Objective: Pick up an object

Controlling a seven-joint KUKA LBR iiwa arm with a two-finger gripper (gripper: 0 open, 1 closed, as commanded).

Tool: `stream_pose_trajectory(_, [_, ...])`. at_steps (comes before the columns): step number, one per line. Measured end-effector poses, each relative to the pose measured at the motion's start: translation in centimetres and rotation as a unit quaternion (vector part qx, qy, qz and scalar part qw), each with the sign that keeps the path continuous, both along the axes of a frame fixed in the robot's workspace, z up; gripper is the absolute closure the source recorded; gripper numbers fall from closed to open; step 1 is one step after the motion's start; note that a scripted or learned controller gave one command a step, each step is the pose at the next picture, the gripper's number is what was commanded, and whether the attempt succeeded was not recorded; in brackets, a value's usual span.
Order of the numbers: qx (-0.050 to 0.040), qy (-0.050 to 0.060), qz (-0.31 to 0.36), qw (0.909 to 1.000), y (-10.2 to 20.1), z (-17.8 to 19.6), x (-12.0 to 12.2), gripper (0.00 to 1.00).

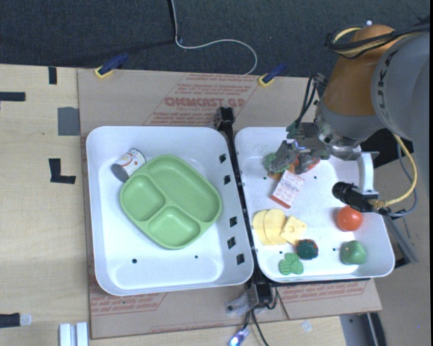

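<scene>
One grey-and-orange arm's gripper [297, 152] hangs low by the right white bin's [379, 269] far edge, right above a small red-and-white packet [288, 188], presumably lining up a grab, fingers' state unclear honestly.

Two white bins are seen side by side, and a green divided plate [170, 200] is laid in the left bin [105, 265] with a small grey and white thing [128, 164] touching its top left edge. In the right bin [379, 265], the gripper [294, 155] is lowered over a red and white packet [287, 188]. A yellow cheese toy [278, 228], a red ball [348, 218] and green toys [353, 252] are spread nearer the front.
</scene>
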State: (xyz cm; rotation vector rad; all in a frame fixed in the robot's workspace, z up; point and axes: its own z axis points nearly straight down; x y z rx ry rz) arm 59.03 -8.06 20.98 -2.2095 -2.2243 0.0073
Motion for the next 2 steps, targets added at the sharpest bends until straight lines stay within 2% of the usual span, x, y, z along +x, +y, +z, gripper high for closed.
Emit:
stream_pose_trajectory(1, [0.0001,0.0,0.001,1.0,6.0,-0.4,2.1,1.0])
stream_pose_trajectory(2, [-0.0004,0.0,0.0,1.0,11.0,0.9,2.6,1.0])
